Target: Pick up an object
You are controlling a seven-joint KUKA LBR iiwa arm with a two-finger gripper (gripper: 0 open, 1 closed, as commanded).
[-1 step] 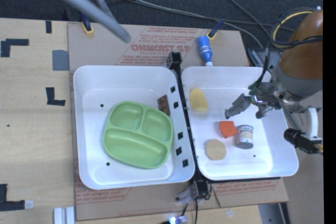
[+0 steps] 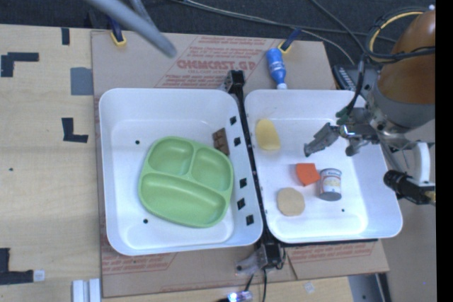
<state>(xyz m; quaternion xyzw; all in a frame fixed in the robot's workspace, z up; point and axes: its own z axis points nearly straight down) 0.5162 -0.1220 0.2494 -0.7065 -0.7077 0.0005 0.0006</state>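
The right bin (image 2: 382, 223) holds a pale yellow lump (image 2: 267, 134) near its left wall, an orange block (image 2: 306, 173), a small grey can (image 2: 330, 184) touching the block's right side, and a tan round disc (image 2: 290, 201) toward the front. My gripper (image 2: 335, 145) hangs over the right bin's middle, above and slightly behind the block and can. It is open, its two dark fingers (image 2: 318, 141) spread with nothing between them. The left bin (image 2: 113, 152) contains a green divided plate (image 2: 187, 180) and a small brown piece (image 2: 221, 142).
A black divider (image 2: 244, 159) with clips runs between the two bins. A blue-and-white tube (image 2: 277, 67) lies on the cardboard behind the right bin. Cables trail over the dark floor at the back.
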